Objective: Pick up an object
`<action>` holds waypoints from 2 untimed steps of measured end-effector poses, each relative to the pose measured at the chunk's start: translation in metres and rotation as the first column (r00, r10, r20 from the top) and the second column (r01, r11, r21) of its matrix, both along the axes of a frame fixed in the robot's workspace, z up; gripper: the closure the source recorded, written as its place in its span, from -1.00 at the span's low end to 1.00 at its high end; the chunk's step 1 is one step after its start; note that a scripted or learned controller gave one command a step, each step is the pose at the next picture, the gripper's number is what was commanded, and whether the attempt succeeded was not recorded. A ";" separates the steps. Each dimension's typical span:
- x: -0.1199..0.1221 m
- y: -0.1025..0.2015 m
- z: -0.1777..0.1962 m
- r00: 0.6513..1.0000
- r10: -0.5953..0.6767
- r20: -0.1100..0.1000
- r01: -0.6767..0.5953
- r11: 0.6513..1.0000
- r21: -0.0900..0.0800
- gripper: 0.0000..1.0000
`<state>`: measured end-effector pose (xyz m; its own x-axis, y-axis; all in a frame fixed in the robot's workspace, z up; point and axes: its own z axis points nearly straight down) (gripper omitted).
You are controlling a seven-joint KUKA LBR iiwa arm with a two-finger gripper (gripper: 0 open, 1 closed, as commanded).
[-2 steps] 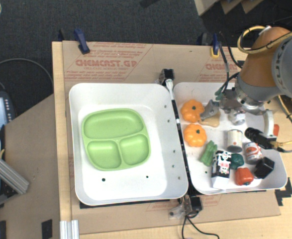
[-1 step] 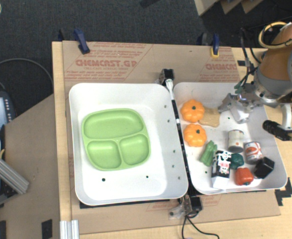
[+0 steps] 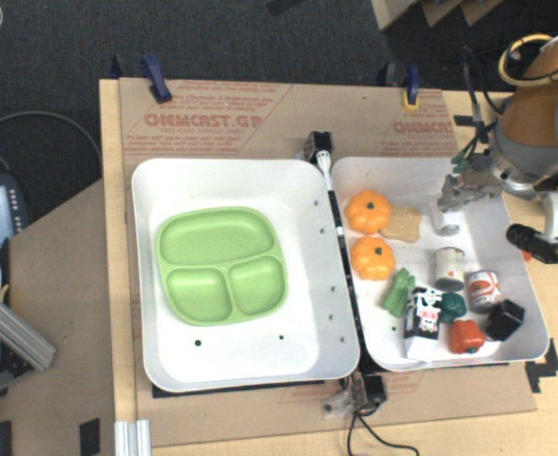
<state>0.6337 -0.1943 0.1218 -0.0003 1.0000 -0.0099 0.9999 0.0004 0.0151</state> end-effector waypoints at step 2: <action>-0.100 0.127 0.153 1.000 0.003 -0.016 -0.003 1.000 0.012 1.00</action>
<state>0.5335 -0.0676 0.2743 -0.0034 1.0000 0.0024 1.0000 0.0034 -0.0012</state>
